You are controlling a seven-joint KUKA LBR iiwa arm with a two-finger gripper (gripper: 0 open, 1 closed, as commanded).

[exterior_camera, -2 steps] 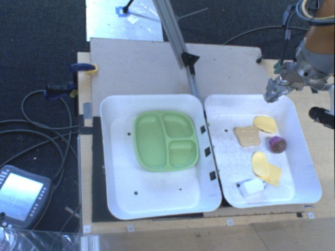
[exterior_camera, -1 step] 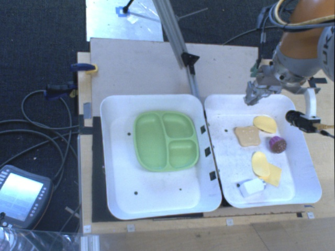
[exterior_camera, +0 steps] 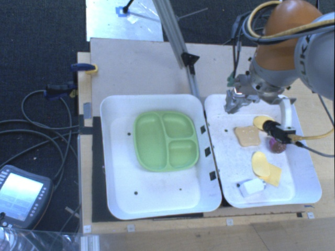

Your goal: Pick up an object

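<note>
My gripper hangs over the far left part of the right bin, with nothing visible between its fingers. Below and to its right lie a tan toast slice, a yellow banana-like piece and a dark purple fruit. Nearer the front sit a yellow chip-shaped piece, a yellow cheese slice and a small white block. All of them rest on the bin floor, apart from the gripper.
The left bin holds a green divided plate. A grey pole slants down to the rim between the bins. Cables run off the arm over the right bin's far right side. A teach pendant lies off the bench at left.
</note>
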